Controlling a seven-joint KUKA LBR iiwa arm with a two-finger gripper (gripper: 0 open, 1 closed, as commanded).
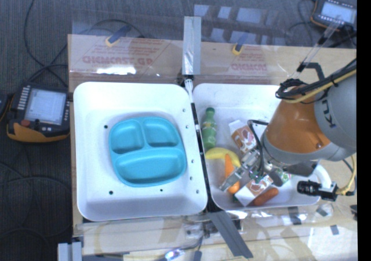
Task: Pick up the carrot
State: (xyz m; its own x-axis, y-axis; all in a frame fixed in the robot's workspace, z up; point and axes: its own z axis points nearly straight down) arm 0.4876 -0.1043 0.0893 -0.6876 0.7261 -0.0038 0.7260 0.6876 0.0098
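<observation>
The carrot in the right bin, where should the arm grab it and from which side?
Probably the carrot's middle, coming straight down. It lies slanted beside the banana, its lower end under the tool, with a small carton close by. Close across its narrow width, since side approaches look crowded.

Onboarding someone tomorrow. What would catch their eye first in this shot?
First, the bright blue divided tray lying alone in the left bin. Then the arm's orange band over the right bin, with the end effector low in a cluster of items at that bin's near side: a carrot, a banana and a green bottle along the divider.
</observation>
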